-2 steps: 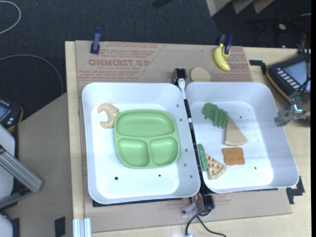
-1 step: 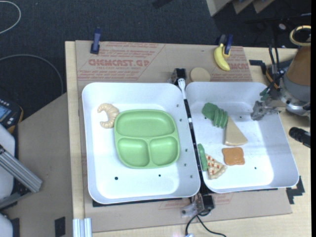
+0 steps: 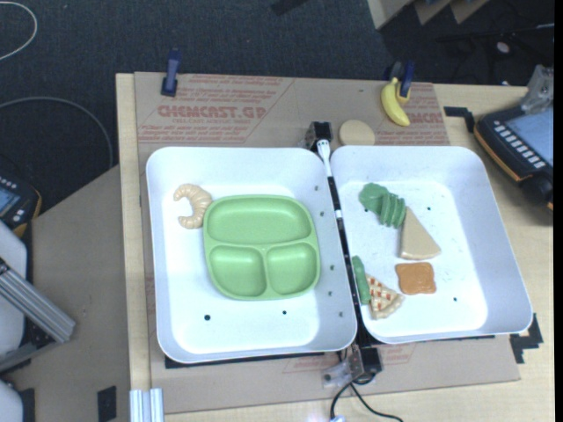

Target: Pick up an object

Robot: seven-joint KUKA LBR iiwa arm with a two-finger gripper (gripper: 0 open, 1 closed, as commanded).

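The right bin [image 3: 475, 192] holds several toy foods: a dark green leafy piece [image 3: 383, 204], a tan wedge [image 3: 417, 236], an orange square cracker [image 3: 415, 278], a pizza slice [image 3: 382, 297] and a thin green bean [image 3: 359, 278] by the left wall. In the left bin [image 3: 176, 306] sits a green three-compartment plate [image 3: 261, 245], with a beige croissant [image 3: 193, 204] beside its upper left corner.
Behind the bins, on the cardboard bench top, lie a yellow banana [image 3: 395, 104] and a tan round disc [image 3: 356, 133]. Blue clamps [image 3: 171, 73] hold the board's far edge. A black and yellow device [image 3: 521, 143] sits at the right.
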